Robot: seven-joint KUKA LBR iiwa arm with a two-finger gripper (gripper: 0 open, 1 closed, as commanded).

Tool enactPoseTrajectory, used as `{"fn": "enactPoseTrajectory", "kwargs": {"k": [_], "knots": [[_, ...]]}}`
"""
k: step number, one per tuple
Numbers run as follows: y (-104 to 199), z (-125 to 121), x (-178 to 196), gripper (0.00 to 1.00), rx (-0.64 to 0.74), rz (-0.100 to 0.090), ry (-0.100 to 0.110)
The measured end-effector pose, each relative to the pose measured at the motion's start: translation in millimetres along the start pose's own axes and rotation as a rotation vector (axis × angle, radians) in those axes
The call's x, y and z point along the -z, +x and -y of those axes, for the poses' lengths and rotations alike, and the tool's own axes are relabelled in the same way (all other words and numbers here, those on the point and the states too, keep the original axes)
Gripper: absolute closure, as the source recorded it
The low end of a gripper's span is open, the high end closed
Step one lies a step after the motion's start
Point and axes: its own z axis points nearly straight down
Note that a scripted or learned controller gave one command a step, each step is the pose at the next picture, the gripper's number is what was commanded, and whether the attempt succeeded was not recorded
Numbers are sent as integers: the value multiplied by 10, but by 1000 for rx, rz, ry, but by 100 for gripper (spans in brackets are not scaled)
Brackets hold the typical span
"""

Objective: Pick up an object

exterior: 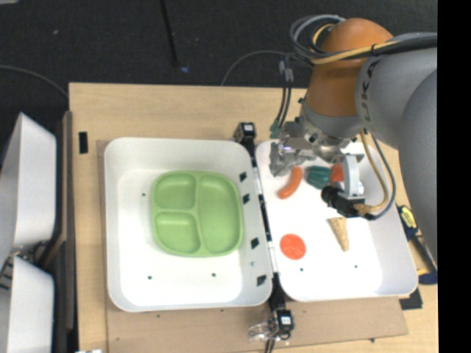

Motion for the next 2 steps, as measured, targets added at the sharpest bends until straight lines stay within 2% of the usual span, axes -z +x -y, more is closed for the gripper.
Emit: {"fn": "enactPoseTrajectory", "kwargs": {"k": [2], "knots": [[879, -570, -87, 100, -1, 0, 1]]}}
